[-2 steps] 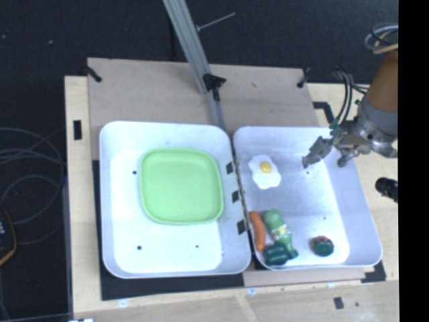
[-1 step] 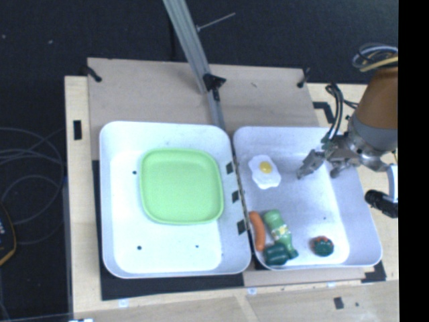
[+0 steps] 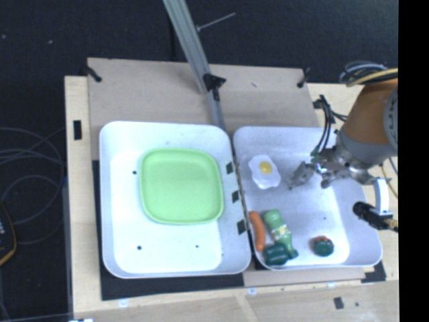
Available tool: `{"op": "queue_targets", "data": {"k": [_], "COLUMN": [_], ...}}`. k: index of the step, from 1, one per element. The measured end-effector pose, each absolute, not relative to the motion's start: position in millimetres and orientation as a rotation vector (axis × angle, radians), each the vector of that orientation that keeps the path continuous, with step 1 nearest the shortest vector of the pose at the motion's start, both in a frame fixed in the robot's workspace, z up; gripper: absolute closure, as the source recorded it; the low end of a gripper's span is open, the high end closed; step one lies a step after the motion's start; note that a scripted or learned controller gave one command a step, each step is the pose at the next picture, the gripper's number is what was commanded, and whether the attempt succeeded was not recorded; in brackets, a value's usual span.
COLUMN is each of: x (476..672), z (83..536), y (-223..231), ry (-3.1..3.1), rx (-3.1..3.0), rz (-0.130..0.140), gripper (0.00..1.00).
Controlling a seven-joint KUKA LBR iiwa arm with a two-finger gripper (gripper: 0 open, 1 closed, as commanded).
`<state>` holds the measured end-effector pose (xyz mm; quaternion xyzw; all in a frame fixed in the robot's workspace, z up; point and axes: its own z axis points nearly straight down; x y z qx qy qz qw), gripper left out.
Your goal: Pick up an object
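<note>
Hovering tool (image 3: 310, 175) beside fried egg (image 3: 264, 171)

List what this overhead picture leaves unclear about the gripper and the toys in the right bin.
- Gripper: too small and blurred in the camera view to tell its finger state.
- Arm: cut off by the right edge.
- Green bottle: label too small to read.
- Dark green item by the bin's front wall: shape too blurred to identify.
</note>
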<state>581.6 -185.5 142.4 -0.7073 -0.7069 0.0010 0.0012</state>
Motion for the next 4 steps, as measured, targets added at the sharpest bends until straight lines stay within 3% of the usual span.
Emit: {"op": "queue_targets", "data": {"k": [1,2,4], "x": [581.1,582.2,585.4], "z": [99.1,111.7,211.0], "y": [-185.9,-186.6,-204.3], "ry": [-2.220,-2.221,-2.224], "rx": [-2.222,-2.225,-2.227], "rz": [0.002,-0.002,-0.004], "gripper": [0.00,1.00,1.00]}}
